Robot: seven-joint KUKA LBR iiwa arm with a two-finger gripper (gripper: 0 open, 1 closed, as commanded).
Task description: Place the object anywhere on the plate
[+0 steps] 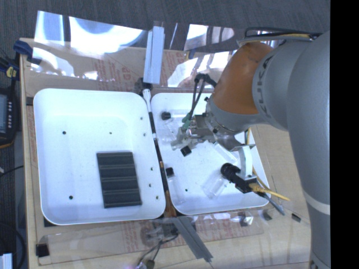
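Left bin [50,150] holds a dark ribbed plate [118,179]. Over the right bin [179,203], the gripper [188,136]; its opening cannot be told.

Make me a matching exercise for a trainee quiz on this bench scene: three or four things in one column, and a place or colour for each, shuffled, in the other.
Things:
1. dark ribbed plate
2. band above the wrist
3. pincer
4. right bin

Place or colour:
A. orange
B. over the right bin's upper half
C. lying in the left bin
D. white, under the arm

Pairs: 1-C, 2-A, 3-B, 4-D
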